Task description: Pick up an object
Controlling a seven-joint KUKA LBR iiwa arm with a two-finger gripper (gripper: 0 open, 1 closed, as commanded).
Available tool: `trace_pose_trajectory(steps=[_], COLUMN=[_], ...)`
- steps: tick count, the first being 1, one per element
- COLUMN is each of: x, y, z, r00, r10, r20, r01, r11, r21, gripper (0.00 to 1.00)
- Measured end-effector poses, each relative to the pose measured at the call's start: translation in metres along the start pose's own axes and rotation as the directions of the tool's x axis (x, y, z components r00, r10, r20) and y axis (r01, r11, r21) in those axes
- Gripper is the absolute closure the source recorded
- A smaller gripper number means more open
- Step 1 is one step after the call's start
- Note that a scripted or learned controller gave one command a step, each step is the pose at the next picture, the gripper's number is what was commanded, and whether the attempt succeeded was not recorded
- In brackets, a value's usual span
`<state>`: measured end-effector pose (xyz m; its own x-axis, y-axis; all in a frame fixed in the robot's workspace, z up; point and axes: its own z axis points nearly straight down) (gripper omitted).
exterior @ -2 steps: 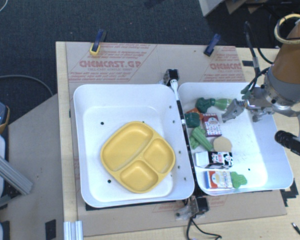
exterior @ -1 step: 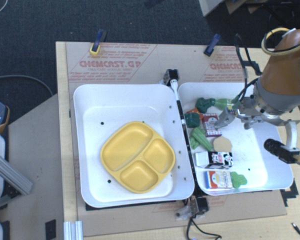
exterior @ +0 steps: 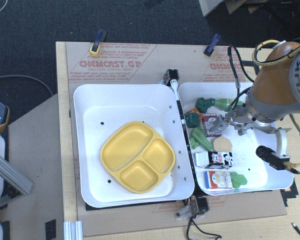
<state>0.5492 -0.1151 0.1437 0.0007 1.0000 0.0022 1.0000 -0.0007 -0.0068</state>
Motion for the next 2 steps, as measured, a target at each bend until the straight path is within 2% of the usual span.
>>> trace_pose_trajectory(steps=[1,2], x=[0.0,-0.001], y=[0.001,0.003], z=[0.049,0.036], r00=[1.0,1.0], r10=[0.0,0.001], r20=[0.0,0.002], r01=[0.0,-0.001], r11=[1.0,1.0], r21=[-0.004,-0.012], gripper=[0.0,1.0])
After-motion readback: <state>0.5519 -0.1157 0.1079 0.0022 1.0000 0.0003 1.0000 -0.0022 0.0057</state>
